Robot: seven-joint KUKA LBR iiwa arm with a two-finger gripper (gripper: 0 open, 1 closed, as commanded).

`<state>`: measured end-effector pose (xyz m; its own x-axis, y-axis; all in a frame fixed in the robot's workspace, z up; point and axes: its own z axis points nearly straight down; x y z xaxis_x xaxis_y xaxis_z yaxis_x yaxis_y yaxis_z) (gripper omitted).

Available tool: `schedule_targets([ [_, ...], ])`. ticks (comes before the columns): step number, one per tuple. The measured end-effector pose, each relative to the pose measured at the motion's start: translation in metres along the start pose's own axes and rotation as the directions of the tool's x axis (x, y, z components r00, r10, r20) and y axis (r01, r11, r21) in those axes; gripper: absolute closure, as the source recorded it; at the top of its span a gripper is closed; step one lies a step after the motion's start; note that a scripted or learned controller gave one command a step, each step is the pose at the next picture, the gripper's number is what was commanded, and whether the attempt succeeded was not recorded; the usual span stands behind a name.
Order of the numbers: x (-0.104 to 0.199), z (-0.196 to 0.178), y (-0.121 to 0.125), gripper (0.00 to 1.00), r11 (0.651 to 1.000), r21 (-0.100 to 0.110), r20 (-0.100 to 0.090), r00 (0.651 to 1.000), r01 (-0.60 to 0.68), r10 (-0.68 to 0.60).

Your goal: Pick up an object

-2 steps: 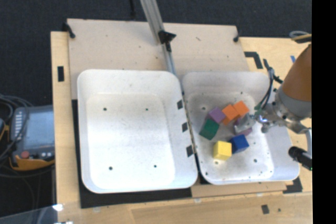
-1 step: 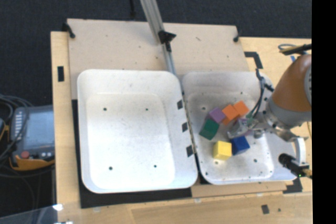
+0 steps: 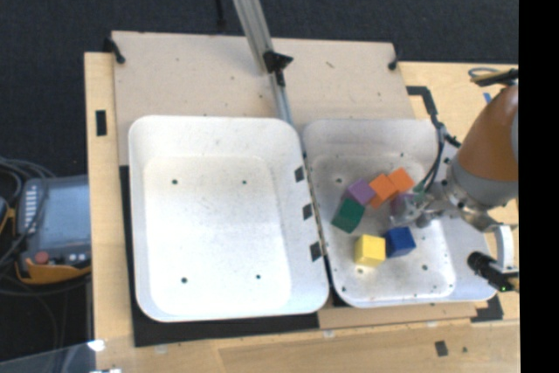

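the gripper (image 3: 409, 210) is down in the right bin (image 3: 384, 293), low among the blocks — can't tell how its fingers stand. the left bin (image 3: 218, 214) lies alongside. crowded round the gripper: an orange block (image 3: 390, 185) just above, a green block (image 3: 348, 214) and purple block (image 3: 361, 192) to its left, a blue block (image 3: 401, 241) right beneath, a yellow block (image 3: 370, 250) beside that.

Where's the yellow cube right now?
The yellow cube lies in the right bin, toward its front, just left of the blue cube and below-right of the green cube.
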<state>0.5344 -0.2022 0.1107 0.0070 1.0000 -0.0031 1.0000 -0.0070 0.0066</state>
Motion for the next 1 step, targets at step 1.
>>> schedule_targets([
  [1, -0.0035, -0.0627, 0.0075, 1.0, 1.0, -0.001, 0.0, 1.0, 0.01, -0.01],
])
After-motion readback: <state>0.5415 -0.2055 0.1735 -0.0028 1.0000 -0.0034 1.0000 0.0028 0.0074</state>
